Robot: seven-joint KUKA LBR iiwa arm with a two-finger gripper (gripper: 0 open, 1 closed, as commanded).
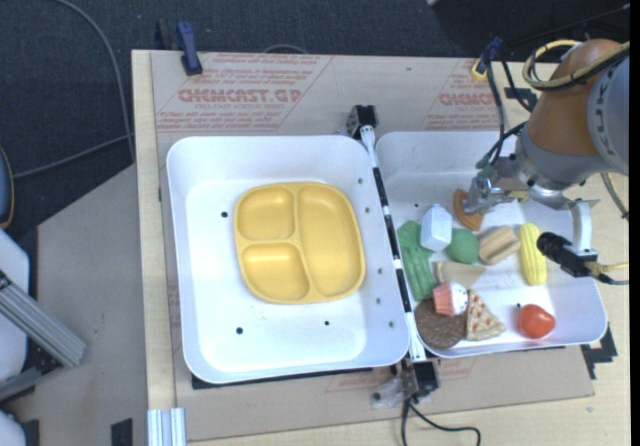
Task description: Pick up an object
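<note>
The right bin [420,156] holds several toy foods. Among them are a white block [436,228], a green round piece [463,246], a tan bread roll [498,244], a yellow corn cob [532,255], a long green piece [414,260], a brown patty [437,327], a pizza slice [484,319] and a red tomato [537,320]. An orange-brown piece [467,208] lies near the bin's middle. My gripper [483,190] hangs right over that piece, at its upper right edge, and I cannot see contact with it.
The left bin [200,234] carries a yellow divided plate [298,240]. The grey and orange arm [570,124] crosses the right bin's far right corner. A black clip [362,118] sits at the back between the bins.
</note>
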